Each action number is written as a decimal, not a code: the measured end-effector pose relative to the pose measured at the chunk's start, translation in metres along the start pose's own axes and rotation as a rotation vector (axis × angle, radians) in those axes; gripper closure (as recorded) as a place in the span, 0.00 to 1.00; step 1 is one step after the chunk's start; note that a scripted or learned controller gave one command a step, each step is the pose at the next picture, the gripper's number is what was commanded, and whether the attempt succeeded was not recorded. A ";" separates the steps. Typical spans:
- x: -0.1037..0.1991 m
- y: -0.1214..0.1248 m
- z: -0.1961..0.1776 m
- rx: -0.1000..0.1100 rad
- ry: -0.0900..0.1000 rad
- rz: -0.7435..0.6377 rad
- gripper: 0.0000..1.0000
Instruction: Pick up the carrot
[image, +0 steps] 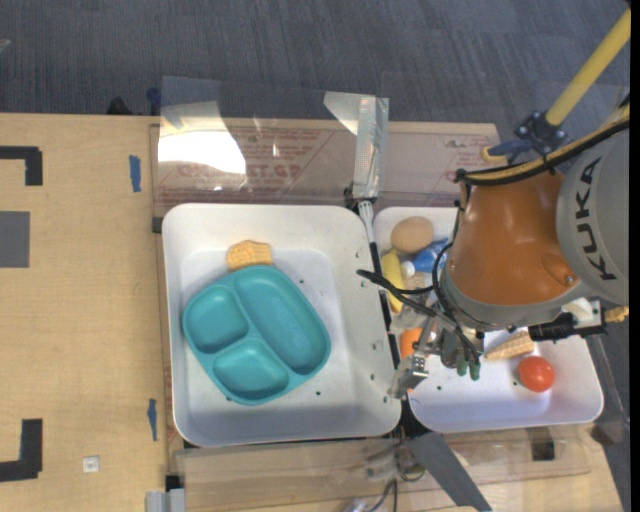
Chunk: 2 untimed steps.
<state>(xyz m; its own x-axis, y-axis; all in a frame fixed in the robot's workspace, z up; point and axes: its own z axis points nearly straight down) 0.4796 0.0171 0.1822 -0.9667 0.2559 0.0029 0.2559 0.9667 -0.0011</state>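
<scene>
On the left, the tan wooden surface (70, 330) carries black tape marks and a few blue ones. The left white bin (190, 410), shallow with rounded corners and smooth plastic walls, holds a teal divided plate (256, 335) with three compartments, lying at a slant. Just beyond the plate's upper edge sits a small yellow-tan piece of toy food with a ridged top (248, 253), touching or nearly touching the plate's rim.

Behind both bins a sheet of clear plastic (260, 150) stands up, glossy with glare.

The right white bin (500, 405) holds several toy foods. Near its far left corner lies a round tan egg-like piece (411, 235), with a yellow item (392, 270) and a blue one (427, 258) just beside it. The carrot (408, 342), orange, lies by the bin's left wall, partly hidden beneath the gripper (432, 360). The gripper hangs low over that spot; whether its fingers are apart or together cannot be told from this angle, and nothing is clearly seen between them. The arm's orange band (505, 245) covers the bin's middle. To the right lie a tan wedge-shaped piece (508, 347) and a smooth red-orange tomato (536, 374).
</scene>
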 end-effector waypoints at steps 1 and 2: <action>-0.043 -0.023 -0.001 -0.001 -0.007 -0.172 0.00; -0.020 -0.071 -0.001 -0.001 -0.004 -0.350 0.00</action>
<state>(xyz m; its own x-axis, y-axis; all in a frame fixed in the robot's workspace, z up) 0.4806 -0.0568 0.1837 -0.9959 -0.0908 -0.0004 -0.0908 0.9959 -0.0001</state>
